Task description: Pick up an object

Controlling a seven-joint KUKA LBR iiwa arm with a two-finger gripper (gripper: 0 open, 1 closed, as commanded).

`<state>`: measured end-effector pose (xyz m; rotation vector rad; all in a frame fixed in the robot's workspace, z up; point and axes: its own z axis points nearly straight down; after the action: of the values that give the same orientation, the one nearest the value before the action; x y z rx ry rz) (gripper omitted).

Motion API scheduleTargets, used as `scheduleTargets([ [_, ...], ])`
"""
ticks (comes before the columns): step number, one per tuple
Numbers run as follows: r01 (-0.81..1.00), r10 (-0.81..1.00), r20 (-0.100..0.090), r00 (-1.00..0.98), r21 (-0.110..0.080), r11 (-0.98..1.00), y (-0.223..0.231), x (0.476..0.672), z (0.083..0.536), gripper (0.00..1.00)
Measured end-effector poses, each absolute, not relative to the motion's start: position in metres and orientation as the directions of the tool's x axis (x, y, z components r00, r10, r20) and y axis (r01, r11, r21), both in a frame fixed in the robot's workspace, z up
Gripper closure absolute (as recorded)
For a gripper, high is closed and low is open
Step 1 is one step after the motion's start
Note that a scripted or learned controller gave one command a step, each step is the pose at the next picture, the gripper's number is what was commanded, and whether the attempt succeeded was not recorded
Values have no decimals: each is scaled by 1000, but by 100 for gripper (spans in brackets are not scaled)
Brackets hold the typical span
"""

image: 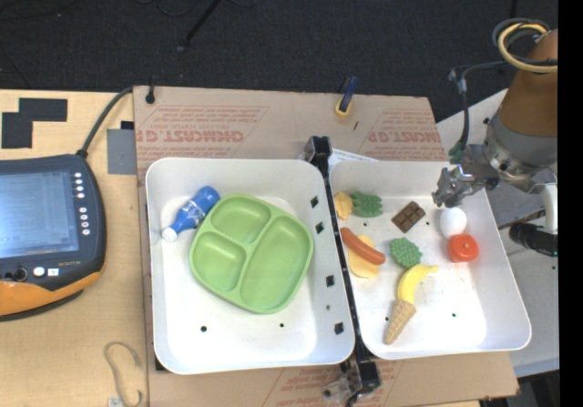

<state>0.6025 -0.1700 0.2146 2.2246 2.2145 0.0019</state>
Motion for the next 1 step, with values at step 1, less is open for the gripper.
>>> scheduleTargets([
  [1,1000,1000,0,3,0,-3,-172,602,228,100],
])
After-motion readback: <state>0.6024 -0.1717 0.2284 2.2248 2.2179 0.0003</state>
